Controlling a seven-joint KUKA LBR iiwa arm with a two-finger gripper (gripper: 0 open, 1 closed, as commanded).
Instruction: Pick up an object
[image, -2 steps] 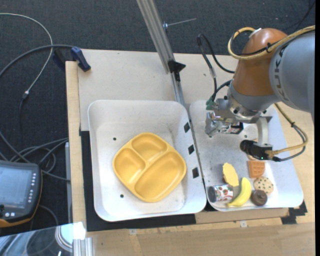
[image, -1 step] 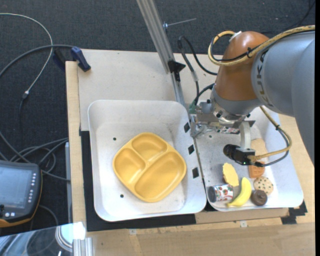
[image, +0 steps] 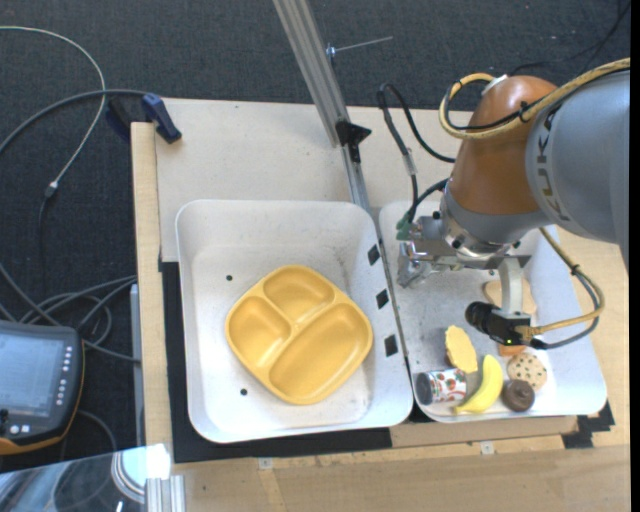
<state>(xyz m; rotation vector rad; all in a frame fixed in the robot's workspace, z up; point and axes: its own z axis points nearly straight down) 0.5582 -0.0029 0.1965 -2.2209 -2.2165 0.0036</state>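
On the grey arm (image: 590, 150) — upright lettering "KU", partly cut off

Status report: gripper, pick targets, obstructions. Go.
Gripper low over right bin, near its left wall, nothing seen held. Banana, can, cookie clustered at front edge. Yellow divided plate in left bin.

Tabletop (image: 250, 140), pale wood, bearing two bins

Left bin (image: 200, 300) and right bin (image: 585, 375) sit side by side, touching (both white, shallow); blue clamp (image: 160, 117) at the far-left corner.
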